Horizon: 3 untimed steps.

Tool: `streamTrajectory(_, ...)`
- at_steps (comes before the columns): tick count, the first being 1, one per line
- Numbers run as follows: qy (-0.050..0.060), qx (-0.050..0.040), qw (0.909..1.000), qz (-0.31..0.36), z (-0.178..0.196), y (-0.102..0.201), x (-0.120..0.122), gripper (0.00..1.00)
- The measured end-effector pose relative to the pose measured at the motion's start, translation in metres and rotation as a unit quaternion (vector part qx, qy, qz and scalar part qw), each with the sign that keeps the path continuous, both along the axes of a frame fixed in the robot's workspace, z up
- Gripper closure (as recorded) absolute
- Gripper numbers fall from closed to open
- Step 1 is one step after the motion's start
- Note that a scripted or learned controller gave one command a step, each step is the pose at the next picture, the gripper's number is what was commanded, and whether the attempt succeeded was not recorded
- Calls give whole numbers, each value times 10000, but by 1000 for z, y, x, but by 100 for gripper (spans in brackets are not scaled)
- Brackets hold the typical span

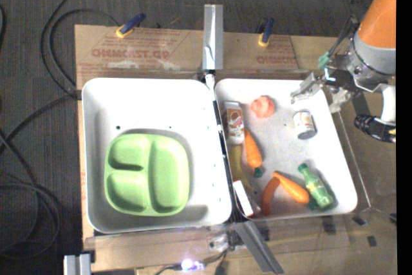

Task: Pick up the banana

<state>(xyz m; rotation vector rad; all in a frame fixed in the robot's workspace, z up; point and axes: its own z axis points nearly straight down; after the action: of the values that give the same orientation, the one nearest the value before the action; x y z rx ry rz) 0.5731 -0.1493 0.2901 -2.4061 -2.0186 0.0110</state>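
Yellow banana [236, 164] lies untouched against the right bin's [344, 167] left wall, beside a carrot [252, 150]. Claw [308, 88] hovers well apart, spread wide, empty; the pick remains.

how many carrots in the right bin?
3. One carrot mid-bin beside the banana; two at the front, one reddish and one orange, touching. None looks hidden.
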Motion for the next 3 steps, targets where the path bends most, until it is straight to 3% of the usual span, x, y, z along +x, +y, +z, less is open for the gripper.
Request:
streamTrajectory(1, 10, 26, 9948, 1015, -86, 97, 13, 0)
streamTrajectory(2, 8, 21, 9875, 1573, -99, -33, -14, 0)
streamTrajectory(3, 11, 50, 9746, 2237, -162, 33, -71, 0)
